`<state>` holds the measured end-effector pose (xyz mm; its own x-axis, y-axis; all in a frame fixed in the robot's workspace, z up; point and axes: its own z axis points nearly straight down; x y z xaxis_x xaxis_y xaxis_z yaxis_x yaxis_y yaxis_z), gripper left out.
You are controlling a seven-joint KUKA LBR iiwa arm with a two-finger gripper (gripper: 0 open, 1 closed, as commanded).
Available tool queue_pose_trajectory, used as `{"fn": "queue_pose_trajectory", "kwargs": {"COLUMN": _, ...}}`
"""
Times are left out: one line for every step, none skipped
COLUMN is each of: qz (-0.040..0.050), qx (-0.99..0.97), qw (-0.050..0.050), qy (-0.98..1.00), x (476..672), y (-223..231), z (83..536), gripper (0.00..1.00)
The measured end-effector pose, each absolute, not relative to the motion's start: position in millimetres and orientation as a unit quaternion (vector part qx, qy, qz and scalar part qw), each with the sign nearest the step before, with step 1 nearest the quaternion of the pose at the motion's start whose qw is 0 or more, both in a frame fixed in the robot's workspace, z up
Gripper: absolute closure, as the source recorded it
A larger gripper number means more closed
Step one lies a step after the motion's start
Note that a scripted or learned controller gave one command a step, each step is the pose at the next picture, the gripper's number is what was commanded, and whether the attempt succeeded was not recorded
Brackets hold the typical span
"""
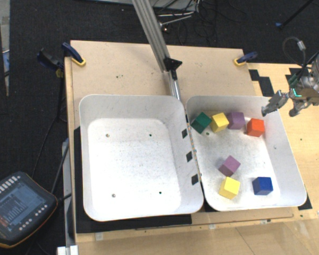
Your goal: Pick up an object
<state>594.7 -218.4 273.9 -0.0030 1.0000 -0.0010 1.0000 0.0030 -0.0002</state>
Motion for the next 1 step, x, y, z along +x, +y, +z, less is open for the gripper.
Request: {"fn": "queue_pose_trajectory", "kwargs": {"qz": -0.0013, "qx": 0.706, "qw": -0.002, "qy": 0.708, "x": 593.8, "y": -208.7, "z": 225.1, "gripper": 0.00}}
